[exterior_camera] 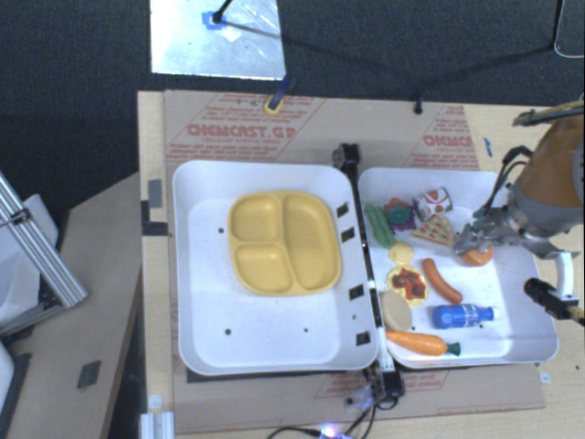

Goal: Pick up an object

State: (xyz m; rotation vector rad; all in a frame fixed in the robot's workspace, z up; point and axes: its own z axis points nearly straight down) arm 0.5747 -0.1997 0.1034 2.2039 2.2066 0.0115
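Observation:
The right bin (pixel 526 332) holds several toy foods. Among them are a green pod (pixel 377 225), a small red-and-white can (pixel 431 201), a tan wedge (pixel 435 233), a sausage (pixel 441 281), a blue bottle (pixel 462 315) and a carrot (pixel 419 342). A round orange piece (pixel 478 257) lies near the bin's right side. My gripper (pixel 475 236) is low over that orange piece, right at its top edge and partly covering it. I see nothing lifted off the bin floor.
The left bin (pixel 196 327) carries a yellow divided plate (pixel 281 242). A black hinge strip (pixel 363 263) runs between the two bins. A yellow ball (pixel 402 254), a small pizza (pixel 408 283) and a beige disc (pixel 396 311) lie along the right bin's left side.

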